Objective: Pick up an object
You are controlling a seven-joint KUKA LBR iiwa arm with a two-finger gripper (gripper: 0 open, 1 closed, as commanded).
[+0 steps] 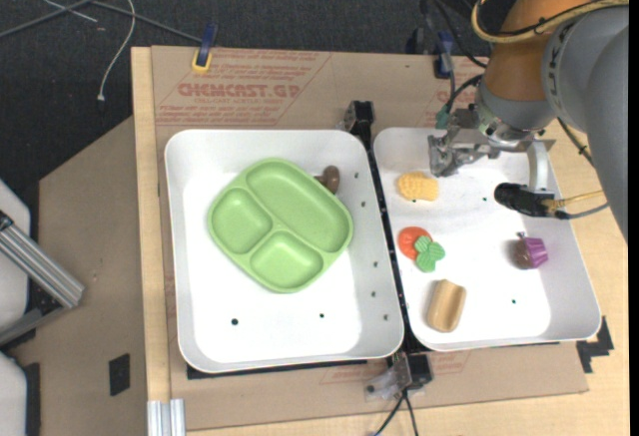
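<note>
The claw point(446, 162) hangs low over the right bin point(574, 309), its grip state unclear, just above the corn point(417, 188), with tomato point(416, 244), bread point(446, 305) and eggplant point(530, 251) farther out.

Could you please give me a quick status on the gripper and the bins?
Gripper over right bin, back corner, nothing seen held. Nearest: yellow corn, just beside it. Tomato, bread roll, purple piece lie apart; nothing blocking.
</note>
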